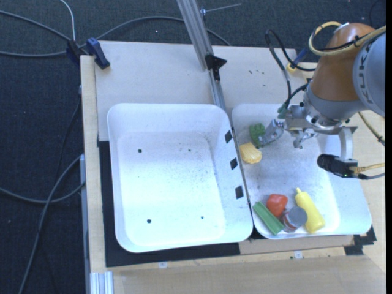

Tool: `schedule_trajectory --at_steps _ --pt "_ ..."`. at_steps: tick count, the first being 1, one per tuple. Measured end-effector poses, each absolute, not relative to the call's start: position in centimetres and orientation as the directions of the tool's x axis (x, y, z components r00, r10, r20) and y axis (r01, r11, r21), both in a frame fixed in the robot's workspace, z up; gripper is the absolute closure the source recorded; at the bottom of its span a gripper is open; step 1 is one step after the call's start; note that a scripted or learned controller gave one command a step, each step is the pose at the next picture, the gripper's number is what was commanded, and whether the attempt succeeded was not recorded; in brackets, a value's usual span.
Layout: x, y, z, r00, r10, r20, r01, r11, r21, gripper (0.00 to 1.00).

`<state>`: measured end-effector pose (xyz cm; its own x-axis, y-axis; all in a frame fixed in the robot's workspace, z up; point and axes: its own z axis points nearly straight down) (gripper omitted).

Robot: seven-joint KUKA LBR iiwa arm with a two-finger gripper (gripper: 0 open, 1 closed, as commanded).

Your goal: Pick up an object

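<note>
My gripper (285, 138) hangs over the back part of the right bin (349, 192), its fingers spread apart with only bare bin floor showing between them. The left finger (270, 133) is right beside a small green object (256, 130) near the bin's back left corner. A yellow lumpy object (250, 154) lies just in front of the green one, against the bin's left wall. At the bin's front sit a red object (277, 203), a long green object (267, 218), a yellow bottle (310, 210) and a grey round can (297, 217).
The left bin (122, 127) stands beside the right one, sharing a raised rim. A slanted metal pole (195, 26) rises behind the bins. Cables loop behind the arm's orange band (340, 66). A black part (334, 163) of the arm sticks out over the right bin.
</note>
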<state>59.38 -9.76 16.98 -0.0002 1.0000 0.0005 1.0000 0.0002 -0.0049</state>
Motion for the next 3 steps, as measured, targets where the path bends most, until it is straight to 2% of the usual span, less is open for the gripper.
schedule_trajectory --at_steps 1,2,3 --pt "58.5 -9.7 11.1 0.000 1.000 0.001 1.000 0.000 -0.005 0.00" --pt "58.6 -9.6 9.7 -0.001 1.000 0.000 1.000 0.001 0.003 0.00" --pt "58.7 -9.6 10.9 -0.001 1.000 0.001 1.000 0.001 0.007 1.00"
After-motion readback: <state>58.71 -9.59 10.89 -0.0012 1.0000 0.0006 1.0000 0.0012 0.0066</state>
